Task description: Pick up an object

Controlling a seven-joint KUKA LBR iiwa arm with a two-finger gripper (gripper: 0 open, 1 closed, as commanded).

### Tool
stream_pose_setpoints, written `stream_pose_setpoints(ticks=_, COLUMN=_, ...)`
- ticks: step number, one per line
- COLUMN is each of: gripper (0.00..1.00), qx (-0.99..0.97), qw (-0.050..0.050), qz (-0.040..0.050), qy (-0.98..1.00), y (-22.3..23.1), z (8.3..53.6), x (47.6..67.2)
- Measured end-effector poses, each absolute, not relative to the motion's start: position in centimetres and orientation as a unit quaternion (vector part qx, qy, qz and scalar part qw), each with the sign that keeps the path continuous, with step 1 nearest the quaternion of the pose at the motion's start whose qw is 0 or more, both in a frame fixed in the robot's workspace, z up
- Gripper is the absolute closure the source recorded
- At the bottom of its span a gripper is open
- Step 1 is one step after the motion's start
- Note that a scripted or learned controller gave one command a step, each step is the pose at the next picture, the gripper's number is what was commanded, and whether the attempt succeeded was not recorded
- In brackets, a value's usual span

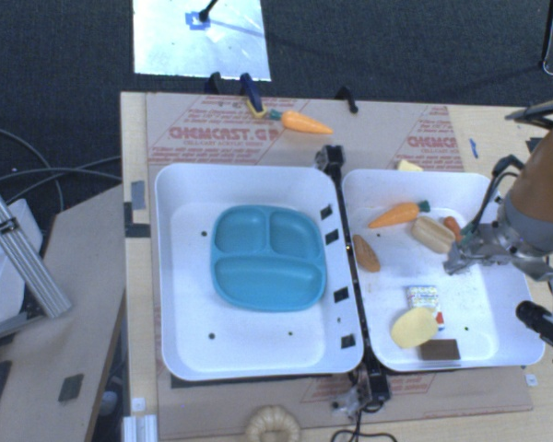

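Observation:
My gripper (458,256) hangs low over the right bin (511,302), near its middle right. Just to its upper left lie a tan bread roll (432,235) and a small red sausage (453,226), very close to the gripper tip. An orange carrot (394,215) sits further left, and a brown oblong piece (366,253) lies near the bin's left wall. Below the gripper are a small printed packet (423,296), a yellow slice (413,328) and a dark brown block (439,349). I see nothing held by the gripper.
The left bin (189,247) holds a blue divided plate (267,256). A second carrot (300,122) lies on the cardboard behind the bins. A pale yellow piece (408,166) rests at the right bin's back rim. The arm's grey body (544,201) covers the right bin's right side.

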State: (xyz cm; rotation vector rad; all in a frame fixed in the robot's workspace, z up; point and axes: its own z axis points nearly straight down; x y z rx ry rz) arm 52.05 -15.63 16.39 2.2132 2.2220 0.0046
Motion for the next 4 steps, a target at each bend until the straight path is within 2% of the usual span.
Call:
stream_pose_setpoints(ticks=1, gripper=1.0, qx=0.705, qw=0.003, qz=0.0019, qy=0.709, y=-15.7, z=21.8, x=52.2)
stream_pose_setpoints(ticks=2, gripper=1.0, qx=0.703, qw=0.0, qz=0.0014, qy=0.711, y=-10.2, z=21.0, x=53.4)
stream_pose_setpoints(ticks=3, gripper=1.0, qx=0.703, qw=0.001, qz=0.0019, qy=0.711, y=-4.4, z=22.3, x=54.6)
stream_pose_setpoints(ticks=4, gripper=1.0, qx=0.703, qw=0.0, qz=0.0015, qy=0.711, y=1.5, z=21.9, x=56.3)
